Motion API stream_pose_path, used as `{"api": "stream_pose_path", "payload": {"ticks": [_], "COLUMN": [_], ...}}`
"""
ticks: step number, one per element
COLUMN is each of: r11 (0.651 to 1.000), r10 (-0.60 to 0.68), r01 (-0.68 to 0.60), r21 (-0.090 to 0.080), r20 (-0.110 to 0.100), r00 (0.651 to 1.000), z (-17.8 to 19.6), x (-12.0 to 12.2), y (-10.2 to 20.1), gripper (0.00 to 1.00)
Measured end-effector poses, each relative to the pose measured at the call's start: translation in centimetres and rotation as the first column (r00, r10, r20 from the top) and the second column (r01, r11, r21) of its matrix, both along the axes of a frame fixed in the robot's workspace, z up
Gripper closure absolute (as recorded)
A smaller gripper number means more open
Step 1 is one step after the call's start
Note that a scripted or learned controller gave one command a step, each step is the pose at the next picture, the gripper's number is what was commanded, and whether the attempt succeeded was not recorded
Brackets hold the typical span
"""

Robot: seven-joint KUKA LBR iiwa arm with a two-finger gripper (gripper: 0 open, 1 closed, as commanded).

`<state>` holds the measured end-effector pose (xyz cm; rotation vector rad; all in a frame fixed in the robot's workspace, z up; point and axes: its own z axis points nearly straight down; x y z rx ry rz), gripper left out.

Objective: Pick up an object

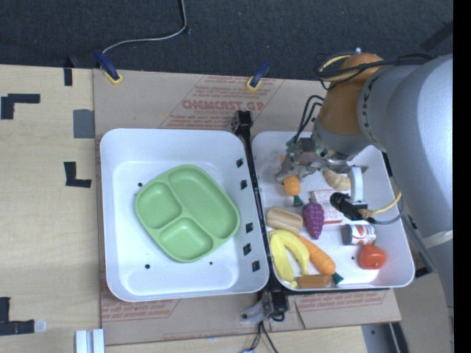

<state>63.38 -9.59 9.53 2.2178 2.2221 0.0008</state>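
Observation:
My gripper (296,173) hangs low over the back left of the right bin (394,274), its fingers spread open. A small orange fruit (293,186) lies just beneath it, close to the fingertips, and nothing is clamped between them. In front of it lie purple grapes (313,220), a tan bread roll (283,218), a yellow banana (285,252) and an orange carrot (321,257). A red tomato (372,257) and a small red and white can (360,233) sit at the right.
The left bin (118,160) holds a green divided plate (187,212). A beige piece (337,179) and a pink and white packet (322,195) lie close to the gripper. A brown stick (315,279) rests at the right bin's front wall. The arm covers that bin's back right.

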Motion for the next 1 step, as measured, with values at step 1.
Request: {"api": "stream_pose_path", "payload": {"ticks": [1], "r11": [1.000], "r10": [0.001], "r01": [-0.001], "r21": [0.002], "r20": [-0.001], "r00": [1.000], "z": [8.98], "x": [-0.66], "y": [6.26], "gripper": [1.00]}}
